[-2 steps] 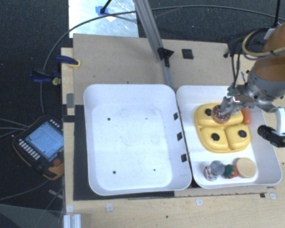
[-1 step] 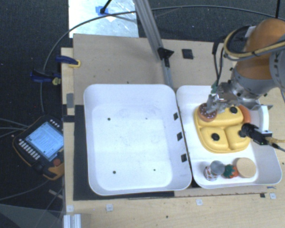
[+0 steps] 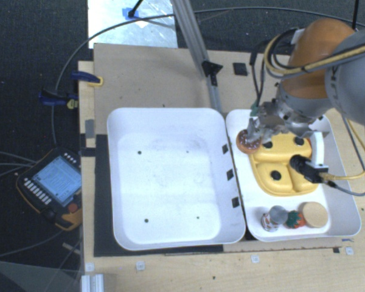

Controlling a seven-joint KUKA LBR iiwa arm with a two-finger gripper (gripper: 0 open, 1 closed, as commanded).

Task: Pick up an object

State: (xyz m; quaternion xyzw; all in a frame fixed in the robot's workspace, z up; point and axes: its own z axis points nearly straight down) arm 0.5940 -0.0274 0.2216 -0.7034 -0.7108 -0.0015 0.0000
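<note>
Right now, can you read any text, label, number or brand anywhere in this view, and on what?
No text can be read.
Teach pendant left of the bench: its lit screen shows content, too small and blurred to read.
Yellow object in the right bin: no readable marking.
Left bin: black dots, no text.

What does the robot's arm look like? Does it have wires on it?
The arm is smooth, round and grey, with a big orange band above the wrist. Yes, it has wires: yellow and black cables loop around the band, and another yellow cable runs off a black plug lower down. The gripper is small, grey and metal.
</note>
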